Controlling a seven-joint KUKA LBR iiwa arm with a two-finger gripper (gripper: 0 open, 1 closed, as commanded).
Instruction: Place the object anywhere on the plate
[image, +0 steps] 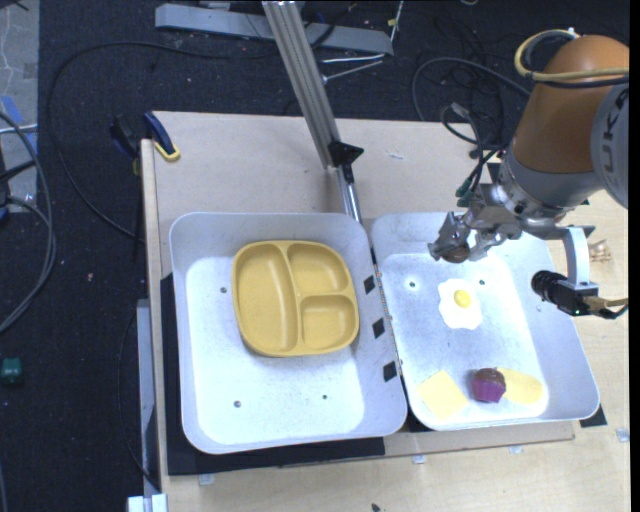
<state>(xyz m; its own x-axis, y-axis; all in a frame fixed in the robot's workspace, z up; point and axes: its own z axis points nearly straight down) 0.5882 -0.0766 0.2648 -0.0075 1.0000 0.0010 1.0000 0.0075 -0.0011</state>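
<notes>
Lower-right ball and egg await pickup; we cannot tell gripper state; next, descend, grasp, move to plate.

We see our gripper above the right bin's far end, a fried egg just below it.

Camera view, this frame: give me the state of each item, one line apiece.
Plate: upright in the left bin, nothing on it.
Fried egg: flat in the right bin, untouched.
Purple piece: resting in the right bin between two yellow pieces.
Gripper: above the right bin's far end, holding nothing visible.
</notes>
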